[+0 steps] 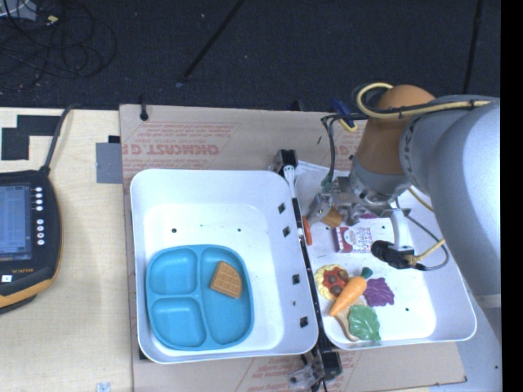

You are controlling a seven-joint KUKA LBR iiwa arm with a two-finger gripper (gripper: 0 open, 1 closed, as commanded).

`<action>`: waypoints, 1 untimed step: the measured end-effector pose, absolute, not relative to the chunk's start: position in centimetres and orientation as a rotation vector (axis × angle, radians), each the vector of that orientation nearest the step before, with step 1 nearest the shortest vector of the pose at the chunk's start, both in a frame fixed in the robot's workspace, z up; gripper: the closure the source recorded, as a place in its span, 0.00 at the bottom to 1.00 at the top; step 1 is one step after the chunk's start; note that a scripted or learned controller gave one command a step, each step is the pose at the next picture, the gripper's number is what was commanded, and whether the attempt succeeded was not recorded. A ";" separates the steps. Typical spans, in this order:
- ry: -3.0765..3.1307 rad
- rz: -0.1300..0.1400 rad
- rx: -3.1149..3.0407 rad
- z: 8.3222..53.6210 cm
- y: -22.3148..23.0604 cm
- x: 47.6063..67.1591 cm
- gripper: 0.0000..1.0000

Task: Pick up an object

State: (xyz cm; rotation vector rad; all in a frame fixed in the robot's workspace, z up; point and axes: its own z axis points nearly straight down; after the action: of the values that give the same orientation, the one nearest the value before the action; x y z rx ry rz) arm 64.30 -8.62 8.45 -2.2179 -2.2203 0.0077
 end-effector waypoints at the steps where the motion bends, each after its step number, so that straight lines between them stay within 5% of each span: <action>1: -2.216 0.008 -2.219 8.5 -10.6 61.2 0.00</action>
State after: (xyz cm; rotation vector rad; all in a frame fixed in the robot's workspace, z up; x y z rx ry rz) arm 61.18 -10.59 8.52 -2.2189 -2.2157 0.0077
